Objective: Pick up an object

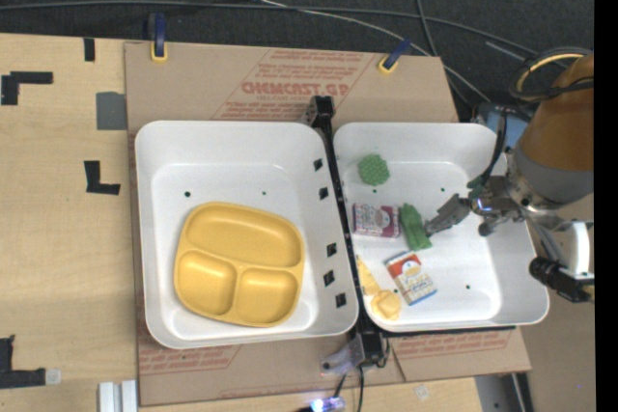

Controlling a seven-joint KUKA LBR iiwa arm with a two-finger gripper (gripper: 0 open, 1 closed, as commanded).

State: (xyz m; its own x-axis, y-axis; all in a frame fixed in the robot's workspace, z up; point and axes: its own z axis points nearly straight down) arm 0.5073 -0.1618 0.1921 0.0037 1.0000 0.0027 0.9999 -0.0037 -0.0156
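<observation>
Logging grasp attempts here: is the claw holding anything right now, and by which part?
Nothing is seen held. The claw hangs over the right bin, its tip just right of the green block, with no object visible between its fingers.

Contents: two bins (154,150) (521,304), one yellow tray (238,262), one green ball (374,171), one green block (414,227), one pink packet (375,220), one red-and-white card (411,278), and two yellow pieces (367,279) (387,305).
</observation>
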